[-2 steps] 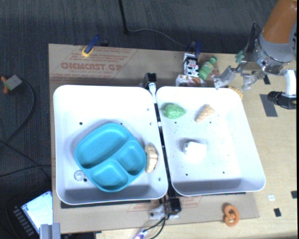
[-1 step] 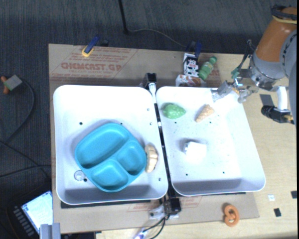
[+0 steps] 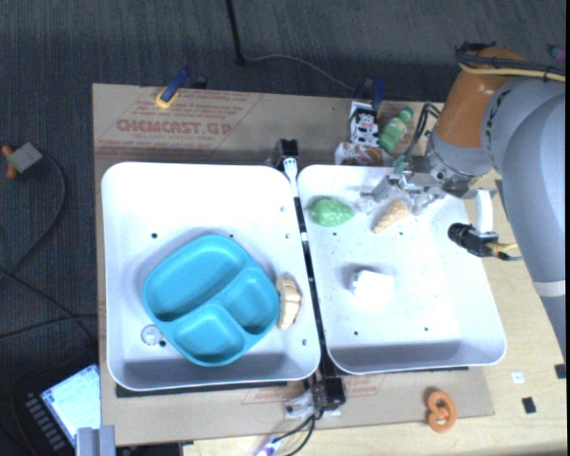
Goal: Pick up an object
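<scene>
My gripper [image 3: 400,190] hangs over the far edge of the right bin [image 3: 456,345], reaching in from the right. A tan, cone-like object [image 3: 391,218] lies right beneath its tip, touching or almost touching it; whether it is gripped does not show. A green lump [image 3: 331,211] rests to the left of that, near the bin's far left corner. A white crumpled object [image 3: 370,286] sits in the middle of the right bin. The left bin [image 3: 123,207] holds a blue divided tray [image 3: 212,297], with a pale tan piece [image 3: 289,300] at its right side.
A small clear round thing [image 3: 151,334] lies beside the tray's left corner. Behind the right bin stand a small printed box [image 3: 363,126] and a green item [image 3: 395,131]. An orange ring [image 3: 441,408] lies on the bench in front. A blue clamp [image 3: 174,86] sits at the board's far left.
</scene>
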Controlling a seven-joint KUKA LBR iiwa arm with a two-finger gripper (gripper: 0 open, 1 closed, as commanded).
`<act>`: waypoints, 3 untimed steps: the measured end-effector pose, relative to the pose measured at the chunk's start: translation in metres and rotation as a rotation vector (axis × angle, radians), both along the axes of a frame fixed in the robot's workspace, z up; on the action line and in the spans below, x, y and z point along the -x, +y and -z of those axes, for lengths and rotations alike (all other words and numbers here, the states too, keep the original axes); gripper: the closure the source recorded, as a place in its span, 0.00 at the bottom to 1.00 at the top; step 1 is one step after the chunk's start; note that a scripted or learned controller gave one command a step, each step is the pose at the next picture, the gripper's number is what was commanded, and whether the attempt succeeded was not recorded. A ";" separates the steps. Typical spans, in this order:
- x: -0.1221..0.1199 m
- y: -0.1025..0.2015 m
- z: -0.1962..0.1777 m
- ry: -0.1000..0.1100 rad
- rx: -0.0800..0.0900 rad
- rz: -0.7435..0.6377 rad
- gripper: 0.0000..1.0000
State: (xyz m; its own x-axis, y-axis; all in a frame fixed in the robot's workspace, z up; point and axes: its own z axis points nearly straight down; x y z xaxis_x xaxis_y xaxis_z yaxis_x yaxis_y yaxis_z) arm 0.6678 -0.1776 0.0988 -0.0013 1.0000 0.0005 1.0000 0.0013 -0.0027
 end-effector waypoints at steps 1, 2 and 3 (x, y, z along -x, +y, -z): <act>-0.001 -0.001 -0.011 -0.002 0.003 -0.001 1.00; -0.002 0.072 -0.098 -0.006 0.001 -0.001 1.00; -0.001 0.147 -0.137 -0.004 0.001 -0.001 1.00</act>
